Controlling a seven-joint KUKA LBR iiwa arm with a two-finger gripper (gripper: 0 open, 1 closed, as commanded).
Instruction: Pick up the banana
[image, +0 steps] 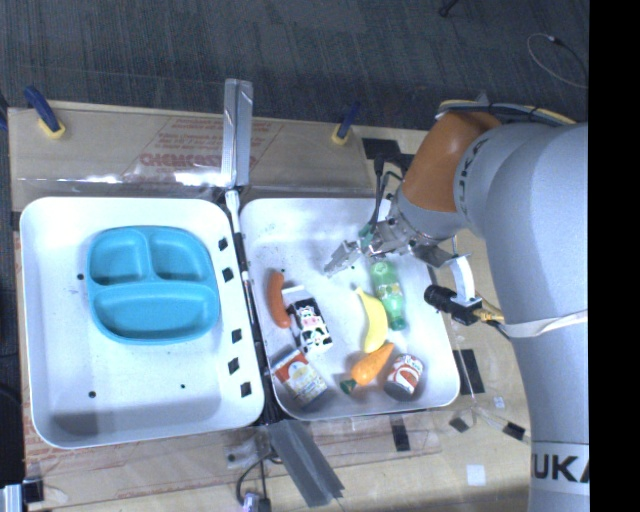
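Note:
The yellow banana (373, 318) lies in the right bin (300, 225), right of middle, curving from top to bottom. A green bottle (388, 293) touches its right side and an orange carrot (370, 365) sits at its lower end. My gripper (352, 250) hangs over the bin's upper middle, up and to the left of the banana and apart from it. It is open, with nothing between its fingers.
The right bin also holds a sausage (276, 297), a small cow-print carton (310, 325), a red-and-white packet (303, 378) and a red can (405, 375). A blue divided plate (152, 282) lies in the left bin (40, 330).

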